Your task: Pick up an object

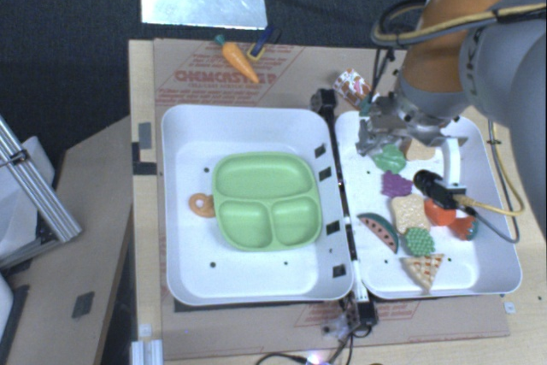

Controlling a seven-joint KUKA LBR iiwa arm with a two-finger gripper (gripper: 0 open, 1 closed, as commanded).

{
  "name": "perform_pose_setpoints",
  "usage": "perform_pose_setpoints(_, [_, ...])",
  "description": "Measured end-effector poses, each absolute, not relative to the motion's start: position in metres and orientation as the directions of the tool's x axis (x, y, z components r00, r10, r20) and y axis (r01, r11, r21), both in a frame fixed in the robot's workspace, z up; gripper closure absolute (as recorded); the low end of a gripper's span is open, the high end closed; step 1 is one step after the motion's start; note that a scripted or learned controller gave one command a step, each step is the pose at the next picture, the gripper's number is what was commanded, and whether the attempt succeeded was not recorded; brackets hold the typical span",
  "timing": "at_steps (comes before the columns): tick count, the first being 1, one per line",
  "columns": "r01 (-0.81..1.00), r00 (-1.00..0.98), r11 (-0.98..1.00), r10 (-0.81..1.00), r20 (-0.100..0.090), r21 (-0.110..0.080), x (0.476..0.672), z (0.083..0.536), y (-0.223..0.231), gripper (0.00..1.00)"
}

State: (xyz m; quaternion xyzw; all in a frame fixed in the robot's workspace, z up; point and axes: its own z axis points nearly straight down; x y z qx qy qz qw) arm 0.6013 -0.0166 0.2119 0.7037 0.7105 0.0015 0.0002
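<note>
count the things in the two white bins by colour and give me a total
Green: 3 — divided plate, leafy piece, broccoli
Orange: 2 — ring, red-orange piece
Purple: 1 — grapes
Tan: 2 — cracker, pizza slice
Red-green: 1 — watermelon slice
Total: 9

So the bench (102, 184) is a light wood top with a big sheet of printed cardboard (282, 68) laid flat on it. The two white bins, left bin (184, 184) and right bin (500, 265), sit side by side on that cardboard, touching in the middle. Behind the left bin a toy carrot (239, 61) lies loose on the cardboard, with a small blue-and-yellow thing (261, 42) just beside it.
</note>
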Motion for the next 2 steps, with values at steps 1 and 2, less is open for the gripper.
perform_pose_setpoints(1, [1.000, -0.009, 0.009, 1.000, 0.002, 0.003, 0.623, 0.207, 0.029, 1.00])
perform_pose_setpoints(2, [1.000, -0.009, 0.009, 1.000, 0.003, 0.005, 0.646, 0.229, 0.078, 1.00])
